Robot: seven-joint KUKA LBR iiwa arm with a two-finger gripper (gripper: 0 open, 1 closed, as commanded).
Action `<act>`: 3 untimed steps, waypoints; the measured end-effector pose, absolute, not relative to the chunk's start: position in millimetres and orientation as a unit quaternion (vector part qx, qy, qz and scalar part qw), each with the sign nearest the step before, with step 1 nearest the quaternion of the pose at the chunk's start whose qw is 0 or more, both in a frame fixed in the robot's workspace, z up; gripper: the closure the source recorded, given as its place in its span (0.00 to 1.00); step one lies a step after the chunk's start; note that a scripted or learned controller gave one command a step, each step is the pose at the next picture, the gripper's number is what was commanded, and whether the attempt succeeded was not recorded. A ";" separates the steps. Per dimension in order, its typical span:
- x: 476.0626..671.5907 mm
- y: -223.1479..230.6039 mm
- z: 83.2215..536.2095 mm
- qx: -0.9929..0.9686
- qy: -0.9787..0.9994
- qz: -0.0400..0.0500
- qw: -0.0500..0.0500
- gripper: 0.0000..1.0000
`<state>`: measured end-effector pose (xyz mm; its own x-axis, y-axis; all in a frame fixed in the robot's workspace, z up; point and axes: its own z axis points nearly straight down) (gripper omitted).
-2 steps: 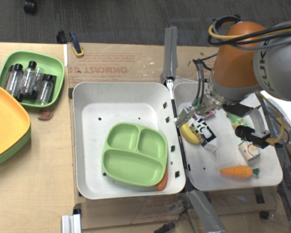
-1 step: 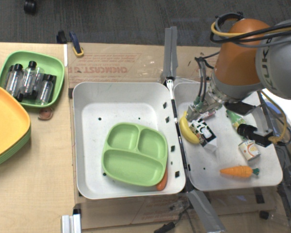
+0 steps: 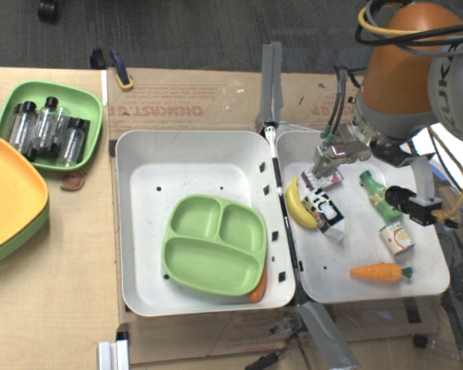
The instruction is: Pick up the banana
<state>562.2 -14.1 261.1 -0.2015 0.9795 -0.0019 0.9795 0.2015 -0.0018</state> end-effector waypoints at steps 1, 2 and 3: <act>642.3 27.3 190.4 0.586 0.810 -0.001 0.000 1.00; 658.8 -23.0 191.0 0.605 0.796 -0.001 0.001 1.00; 658.9 -24.8 191.3 0.635 0.773 -0.001 0.001 1.00</act>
<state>658.9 -24.8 191.3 -0.1946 0.9809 -0.0020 0.9809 0.1946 0.0001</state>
